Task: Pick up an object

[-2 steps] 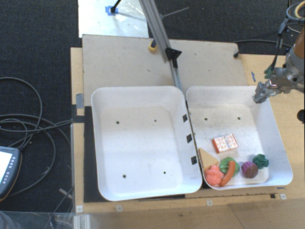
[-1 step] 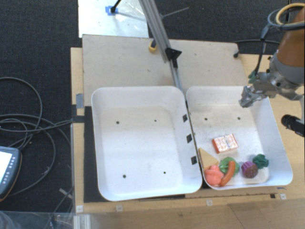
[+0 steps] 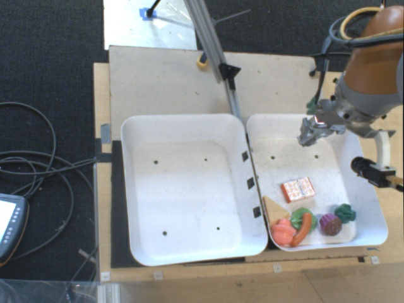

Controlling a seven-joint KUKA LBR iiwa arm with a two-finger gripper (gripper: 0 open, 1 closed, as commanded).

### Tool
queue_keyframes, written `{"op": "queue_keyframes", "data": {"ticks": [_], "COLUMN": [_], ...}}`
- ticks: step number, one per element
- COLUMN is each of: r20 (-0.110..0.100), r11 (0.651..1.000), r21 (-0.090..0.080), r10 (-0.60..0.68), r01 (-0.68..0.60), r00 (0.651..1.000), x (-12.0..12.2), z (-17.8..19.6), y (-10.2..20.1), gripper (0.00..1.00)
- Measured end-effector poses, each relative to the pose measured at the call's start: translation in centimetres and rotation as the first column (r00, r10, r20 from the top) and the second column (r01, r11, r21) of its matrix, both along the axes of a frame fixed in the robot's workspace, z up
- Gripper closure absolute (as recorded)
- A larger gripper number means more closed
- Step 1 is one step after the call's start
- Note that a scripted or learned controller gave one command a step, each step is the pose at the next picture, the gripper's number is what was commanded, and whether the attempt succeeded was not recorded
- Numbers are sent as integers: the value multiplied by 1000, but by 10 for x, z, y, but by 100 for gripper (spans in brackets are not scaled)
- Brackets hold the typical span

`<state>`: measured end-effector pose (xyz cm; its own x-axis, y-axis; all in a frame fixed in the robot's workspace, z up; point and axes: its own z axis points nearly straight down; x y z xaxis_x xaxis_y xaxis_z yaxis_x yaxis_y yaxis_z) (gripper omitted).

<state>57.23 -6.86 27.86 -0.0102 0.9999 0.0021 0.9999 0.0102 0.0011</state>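
Observation:
My gripper (image 3: 310, 133) hangs above the upper middle of the right bin (image 3: 271, 131), well apart from the objects. Nothing shows between its fingers. Small toy foods lie in that bin's near part: an orange-and-white block (image 3: 297, 189), a tan wedge (image 3: 273, 207), a red-orange lump (image 3: 283, 231), an orange carrot-like piece (image 3: 302, 228) on a green leafy piece (image 3: 301, 216), a purple round piece (image 3: 330, 224) and a dark green piece (image 3: 345, 213).
The left bin (image 3: 136, 131) lies beside the right one, with black clips (image 3: 250, 182) along their shared wall. A slanted metal pole (image 3: 211, 40) crosses the back of the bench. Cables (image 3: 38, 169) and a pendant (image 3: 9, 223) lie on the floor at left.

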Motion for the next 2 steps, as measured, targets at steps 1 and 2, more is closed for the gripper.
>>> {"op": "queue_keyframes", "data": {"ticks": [1,2], "r20": [0,-1], "r11": [1000,1000], "r21": [0,1], "r10": [1,1], "r01": [-1,-1], "r00": [1000,1000], "x": [-2,-14], "z": [-14,-14], "y": [59,117], "gripper": [100,100]}}
